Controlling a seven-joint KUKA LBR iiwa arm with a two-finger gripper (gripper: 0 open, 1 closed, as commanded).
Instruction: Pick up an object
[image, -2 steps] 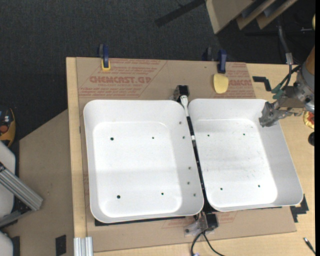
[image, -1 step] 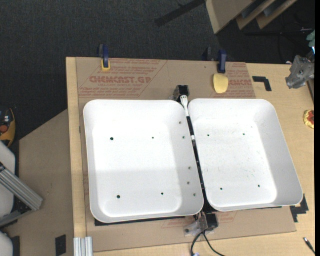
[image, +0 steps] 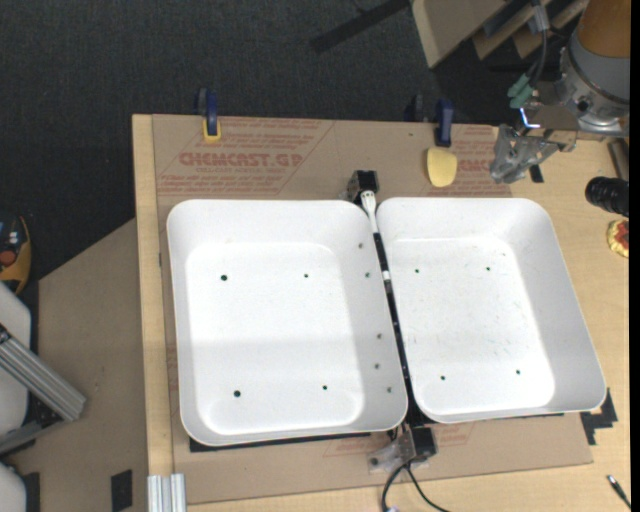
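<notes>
Object: yellow piece (image: 441, 166), small, rounded and pale, the one loose thing in reach; it lies on the brown board (image: 280, 155) just beyond the far edge of the right bin (image: 560, 300), below a blue clamp (image: 444, 122).
Object's long axis: roughly near-to-far, slightly taller than wide; the shape is too small to read more closely.
Bins: left bin (image: 190, 300) and right bin sit side by side, touching along a dark seam; the right one shows faint dark specks on its floor.
Claw: gripper (image: 512, 160), at the far right, hanging past the far edge of the right bin, over the board and not over either bin.
Key relation: the yellow piece lies to the left of the gripper, near it but apart, at about the same depth in the scene.
Claw state: cannot tell; the metal parts blur together at this size.
Arm pose: wrist comes in from the far right corner, with the orange band (image: 605, 30) high at the edge and the tool pointing down toward the bench.
Judgement: nothing looks held; a short sideways shift leftward, then a descent, would seem to be what the pick calls for.
</notes>
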